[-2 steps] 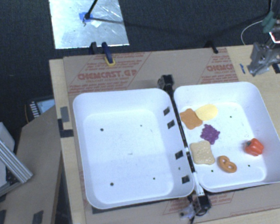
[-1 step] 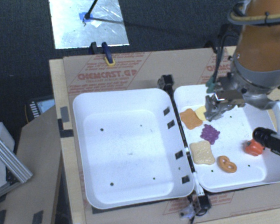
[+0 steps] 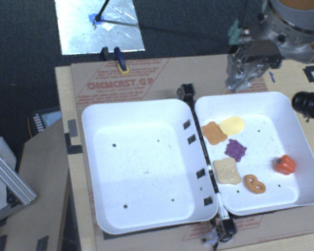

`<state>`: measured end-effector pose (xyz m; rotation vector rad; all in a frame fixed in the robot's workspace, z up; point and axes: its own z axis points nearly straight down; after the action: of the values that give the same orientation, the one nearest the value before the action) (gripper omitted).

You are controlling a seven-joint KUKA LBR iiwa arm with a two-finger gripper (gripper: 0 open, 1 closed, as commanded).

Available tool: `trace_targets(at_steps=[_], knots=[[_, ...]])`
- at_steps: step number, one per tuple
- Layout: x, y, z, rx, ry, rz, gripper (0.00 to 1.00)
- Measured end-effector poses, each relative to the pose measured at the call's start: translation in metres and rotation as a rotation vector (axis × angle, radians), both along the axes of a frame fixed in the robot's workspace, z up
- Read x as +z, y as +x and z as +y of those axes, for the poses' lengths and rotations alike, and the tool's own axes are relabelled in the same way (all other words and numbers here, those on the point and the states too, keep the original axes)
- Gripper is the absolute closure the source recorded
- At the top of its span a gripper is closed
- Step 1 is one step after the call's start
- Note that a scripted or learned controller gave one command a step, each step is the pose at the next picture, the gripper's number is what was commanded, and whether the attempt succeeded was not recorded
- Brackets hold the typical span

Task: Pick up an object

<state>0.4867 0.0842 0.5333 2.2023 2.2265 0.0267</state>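
Six small food-shaped objects are being displayed in the right shallow white bin [image 3: 301,134]: an orange flat slab [image 3: 214,133], a pale yellow rounded piece [image 3: 232,125], a purple knobbly cluster [image 3: 236,149], a beige square slice [image 3: 227,171], a brown pretzel-shaped piece [image 3: 254,184] and a red pepper-like piece [image 3: 285,164]. The grey two-finger gripper [image 3: 241,80] is being held above the bin's far rim, touching none of them; its opening cannot be told.

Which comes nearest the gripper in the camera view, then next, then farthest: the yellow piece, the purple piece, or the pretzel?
From the gripper, above the right bin's far edge:
1. Yellow piece, at the bin's far side.
2. Purple piece, mid-bin.
3. Pretzel, towards the bin's near edge.
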Motion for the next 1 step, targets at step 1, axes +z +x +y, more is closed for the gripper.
trace_targets(at_steps=[1], knots=[[0.0022,0.0231,0.0519,-0.002,-0.004,0.015,1.00]])
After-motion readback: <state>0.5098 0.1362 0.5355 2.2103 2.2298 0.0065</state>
